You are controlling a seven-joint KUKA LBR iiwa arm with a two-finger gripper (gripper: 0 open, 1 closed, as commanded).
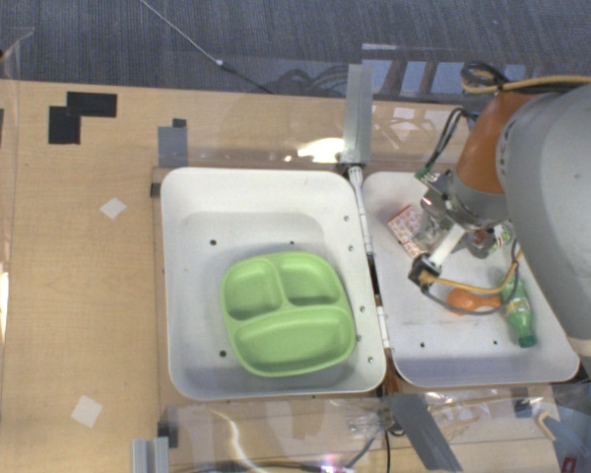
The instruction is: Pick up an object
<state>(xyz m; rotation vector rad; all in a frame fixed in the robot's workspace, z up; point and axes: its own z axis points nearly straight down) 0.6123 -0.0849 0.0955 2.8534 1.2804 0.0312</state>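
Looking down on the bench, you see the gripper [443, 227] low over the right bin [443, 351], at about 11 o'clock from that bin's middle. The grey arm [561, 195] reaches in from 3 o'clock, its orange band [483, 156] just above the wrist. You cannot tell from this slant whether the gripper is wide or narrow, and nothing shows clearly gripped in it.

Three things lie in the right bin. A small pink-and-white patterned packet [407, 227] sits at 10 o'clock, just beside the gripper on its 9 o'clock side (whether they touch is not clear). An orange object [463, 303] lies near the bin's middle, toward 6 o'clock from the gripper and apart from it. A green bottle [519, 320] lies on its side at 4 o'clock, close to the bin's wall and near the orange object.

In the left bin [182, 215] a green divided plate [289, 313] rests flat, set toward 5 o'clock from the bin's middle, well apart from the gripper.
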